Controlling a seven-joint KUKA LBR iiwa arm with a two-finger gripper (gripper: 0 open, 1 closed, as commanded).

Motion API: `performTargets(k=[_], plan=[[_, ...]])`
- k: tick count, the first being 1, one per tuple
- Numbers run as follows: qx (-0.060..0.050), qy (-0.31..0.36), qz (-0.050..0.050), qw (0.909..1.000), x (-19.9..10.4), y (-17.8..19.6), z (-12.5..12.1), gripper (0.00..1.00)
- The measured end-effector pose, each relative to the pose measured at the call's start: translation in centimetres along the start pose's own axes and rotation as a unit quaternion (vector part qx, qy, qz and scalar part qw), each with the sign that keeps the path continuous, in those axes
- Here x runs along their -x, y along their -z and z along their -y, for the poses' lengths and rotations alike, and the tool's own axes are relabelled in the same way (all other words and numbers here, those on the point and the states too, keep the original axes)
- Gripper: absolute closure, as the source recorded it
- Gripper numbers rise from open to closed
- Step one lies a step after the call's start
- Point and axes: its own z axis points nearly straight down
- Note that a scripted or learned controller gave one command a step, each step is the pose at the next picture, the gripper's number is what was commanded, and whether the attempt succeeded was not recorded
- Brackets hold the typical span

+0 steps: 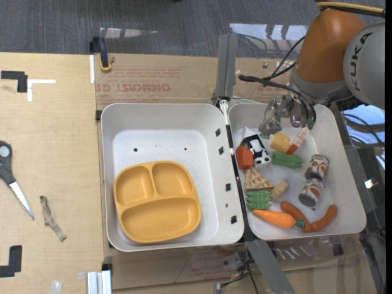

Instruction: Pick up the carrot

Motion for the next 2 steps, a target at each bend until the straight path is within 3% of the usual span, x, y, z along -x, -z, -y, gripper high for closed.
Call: performTargets(k=[1, 2], plan=[[0.001, 0.223, -0.001, 0.9749, -5.50, 4.10, -1.14, 1.00], [0.001, 0.223, -0.001, 0.9749, -5.50, 4.10, -1.14, 0.00]])
